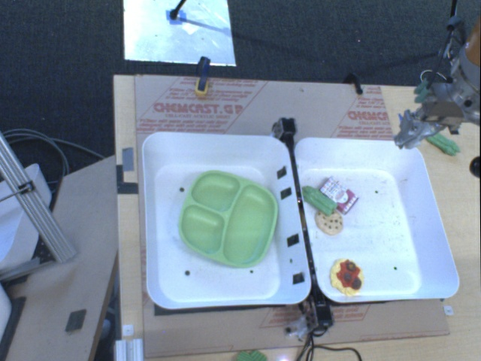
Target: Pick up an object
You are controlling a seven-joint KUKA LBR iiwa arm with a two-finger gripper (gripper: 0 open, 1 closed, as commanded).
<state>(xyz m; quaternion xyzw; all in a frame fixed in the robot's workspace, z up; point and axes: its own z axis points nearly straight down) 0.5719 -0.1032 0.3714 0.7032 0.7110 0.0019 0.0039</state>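
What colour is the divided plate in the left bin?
Light green divided plate, seen in the camera view.

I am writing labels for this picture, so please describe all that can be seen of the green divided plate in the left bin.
The green divided plate is pale green and looks like smooth plastic. It is a rounded rectangle with three compartments: two smaller ones toward the left and one long one on the right. It lies flat, right side up, turned slightly askew, near the middle of the left bin. It rests on the bin floor, and nothing else touches it.
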